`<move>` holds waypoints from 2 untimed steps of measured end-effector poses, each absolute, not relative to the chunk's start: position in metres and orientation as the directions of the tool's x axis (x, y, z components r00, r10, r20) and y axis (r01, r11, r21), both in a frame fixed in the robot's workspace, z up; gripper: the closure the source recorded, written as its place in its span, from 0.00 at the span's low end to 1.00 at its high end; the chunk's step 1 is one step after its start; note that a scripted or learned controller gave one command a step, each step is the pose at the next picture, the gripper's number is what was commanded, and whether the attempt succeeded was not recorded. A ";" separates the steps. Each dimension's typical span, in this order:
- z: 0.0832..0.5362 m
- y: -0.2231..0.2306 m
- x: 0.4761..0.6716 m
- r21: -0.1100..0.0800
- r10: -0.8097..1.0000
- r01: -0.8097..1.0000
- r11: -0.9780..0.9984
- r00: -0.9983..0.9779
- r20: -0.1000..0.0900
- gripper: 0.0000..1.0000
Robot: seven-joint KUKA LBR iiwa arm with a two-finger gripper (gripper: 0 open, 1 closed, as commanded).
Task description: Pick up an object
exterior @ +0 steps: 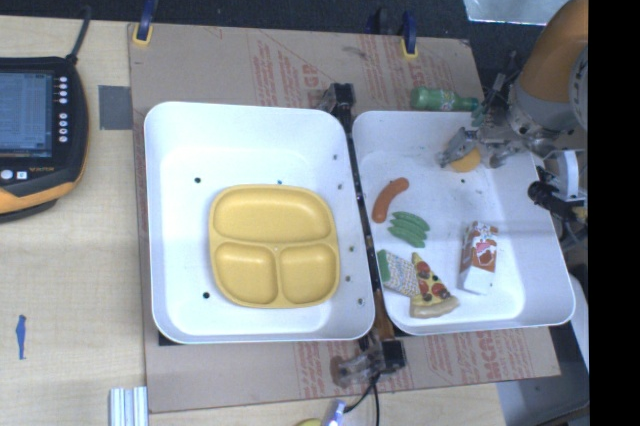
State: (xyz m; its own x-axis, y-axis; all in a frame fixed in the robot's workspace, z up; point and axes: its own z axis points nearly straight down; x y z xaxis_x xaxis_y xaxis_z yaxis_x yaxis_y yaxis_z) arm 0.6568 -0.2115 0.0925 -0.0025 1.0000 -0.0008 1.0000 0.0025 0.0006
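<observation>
Gripper (pixel 470 152): low over the upper part of the right bin (pixel 520 314), reaching in from the right; whether it is apart, together or clamped on something — cannot tell, since metal and toy blur into one another there.
Yellow-orange piece (pixel 465 162): a small rounded toy in the right bin, directly under the gripper's tip and seemingly touching it; not visibly lifted.
Arm (pixel 555 54): grey with an orange band, rising from the gripper toward the upper right, past the right bin's far corner.
Green bottle (pixel 440 99): lying on its side just beyond the right bin's top rim, near the gripper and up-left of it.
Sausage (pixel 390 199): reddish-orange, tilted, in the right bin's left half, below-left of the gripper and apart from it.
Green pods (pixel 408 227): just below the sausage.
Pizza slice (pixel 430 289): near the right bin's lower rim, with a patterned green-and-grey piece (pixel 397 272) touching its left side.
Carton (pixel 480 259): red and white, in the right bin's lower right — well below the gripper.
Yellow tray (pixel 273 244): three compartments, in the left bin (pixel 175 144), which lies against the right bin's left side.
Pendant (pixel 35 134): on the bench, far left of both bins.
</observation>
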 end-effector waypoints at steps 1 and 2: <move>0.092 -0.207 0.656 -0.003 1.000 1.000 0.003 -0.003 0.001 0.00; 0.092 -0.211 0.657 0.000 1.000 1.000 0.003 -0.003 -0.001 0.00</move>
